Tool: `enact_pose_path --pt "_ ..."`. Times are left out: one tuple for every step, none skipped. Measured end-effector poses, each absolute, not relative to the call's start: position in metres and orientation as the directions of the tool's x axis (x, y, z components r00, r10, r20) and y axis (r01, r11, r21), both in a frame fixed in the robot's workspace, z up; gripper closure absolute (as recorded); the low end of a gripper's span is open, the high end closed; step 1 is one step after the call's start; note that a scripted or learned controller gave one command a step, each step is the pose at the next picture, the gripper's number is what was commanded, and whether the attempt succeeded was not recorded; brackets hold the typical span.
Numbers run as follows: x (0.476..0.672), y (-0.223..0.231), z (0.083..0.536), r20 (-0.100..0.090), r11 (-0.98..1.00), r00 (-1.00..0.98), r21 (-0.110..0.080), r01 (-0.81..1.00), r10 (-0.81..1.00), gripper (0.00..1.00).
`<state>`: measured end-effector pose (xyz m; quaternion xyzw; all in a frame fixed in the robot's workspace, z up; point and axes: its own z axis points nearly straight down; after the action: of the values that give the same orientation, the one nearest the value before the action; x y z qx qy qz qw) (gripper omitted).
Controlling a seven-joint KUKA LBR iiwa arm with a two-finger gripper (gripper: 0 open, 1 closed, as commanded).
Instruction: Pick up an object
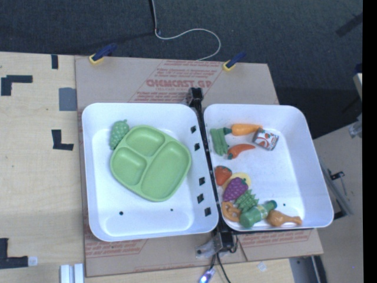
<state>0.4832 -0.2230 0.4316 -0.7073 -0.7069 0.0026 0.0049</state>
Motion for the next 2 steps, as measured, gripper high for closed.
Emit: enact_pose_path --pt "0.532 -0.223 0.541 -0.006 0.004 -0.004 0.012 1.0 1.0 1.0" --pt "0.495 -0.224 0.456 0.002 -0.002 0.002 -0.009 1.0 1.0 1.0"
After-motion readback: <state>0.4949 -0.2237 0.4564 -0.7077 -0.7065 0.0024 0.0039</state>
